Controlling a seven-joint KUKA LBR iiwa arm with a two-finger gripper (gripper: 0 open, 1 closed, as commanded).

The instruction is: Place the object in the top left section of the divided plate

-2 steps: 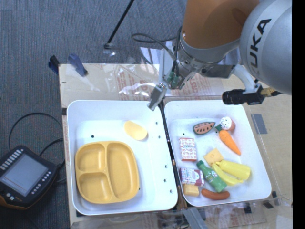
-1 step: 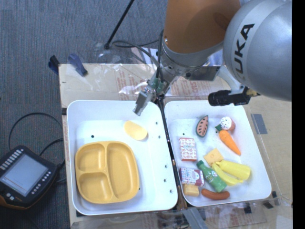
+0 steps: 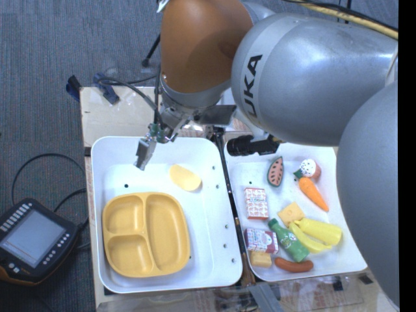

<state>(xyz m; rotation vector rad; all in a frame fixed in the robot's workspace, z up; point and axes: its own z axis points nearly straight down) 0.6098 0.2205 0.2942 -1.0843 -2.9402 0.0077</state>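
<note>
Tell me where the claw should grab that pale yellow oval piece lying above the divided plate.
Probably from straight above, pinching across the narrow width of the yellow oval piece. It lies flat and alone on the left bin floor, edges free all round.

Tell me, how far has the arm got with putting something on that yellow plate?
Nothing looks done yet: the divided plate in the left bin has nothing in its top left section. In hand: the gripper hangs above the left bin, just left of a pale yellow oval piece lying on the bin floor beyond the plate. Left: picking an object up and setting it in that section.
</note>
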